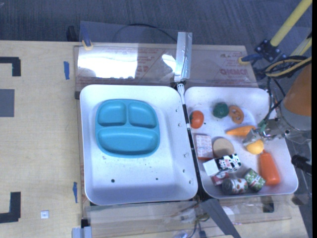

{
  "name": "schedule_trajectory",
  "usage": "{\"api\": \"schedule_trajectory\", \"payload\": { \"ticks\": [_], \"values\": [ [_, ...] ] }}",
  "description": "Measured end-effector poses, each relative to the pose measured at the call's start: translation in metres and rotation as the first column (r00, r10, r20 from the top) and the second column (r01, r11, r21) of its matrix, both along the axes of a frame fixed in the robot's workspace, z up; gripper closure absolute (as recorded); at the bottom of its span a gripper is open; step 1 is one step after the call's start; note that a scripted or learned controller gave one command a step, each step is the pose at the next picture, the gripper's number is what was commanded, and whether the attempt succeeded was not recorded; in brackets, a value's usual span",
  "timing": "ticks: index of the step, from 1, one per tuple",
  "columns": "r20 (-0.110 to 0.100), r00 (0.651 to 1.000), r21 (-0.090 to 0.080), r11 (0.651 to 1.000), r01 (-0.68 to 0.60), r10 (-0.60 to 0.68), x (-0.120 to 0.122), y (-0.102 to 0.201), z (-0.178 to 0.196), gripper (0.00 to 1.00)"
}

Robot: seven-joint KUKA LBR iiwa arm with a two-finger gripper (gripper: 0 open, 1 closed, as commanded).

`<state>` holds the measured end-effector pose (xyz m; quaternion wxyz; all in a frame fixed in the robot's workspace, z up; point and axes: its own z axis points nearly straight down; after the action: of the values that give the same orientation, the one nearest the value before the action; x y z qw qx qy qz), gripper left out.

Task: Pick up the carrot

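Observation:
The carrot (238,131) is a small orange tapered piece lying flat in the right bin (257,97), its thick end pointing right. My gripper (265,131) reaches in from the right edge and sits low, right at the carrot's thick end and just above a yellow lemon-like fruit (255,147). From here I can't make out whether the gripper touches the carrot.
The right bin also holds a red tomato (197,118), a green ball (220,110), an orange round piece (237,114), a large orange-red item (269,167), a cow-patterned box (229,161) and small cans (235,185). A blue divided plate (128,127) lies in the left bin (148,182).

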<state>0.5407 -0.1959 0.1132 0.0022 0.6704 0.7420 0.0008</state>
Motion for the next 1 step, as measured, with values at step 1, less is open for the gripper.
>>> {"api": "schedule_trajectory", "payload": {
  "ticks": [1],
  "values": [
    [0.008, 0.999, 0.003, 0.999, 0.044, -0.044, 0.0233, 0.0748, 0.1188, 1.0]
  ]
}}
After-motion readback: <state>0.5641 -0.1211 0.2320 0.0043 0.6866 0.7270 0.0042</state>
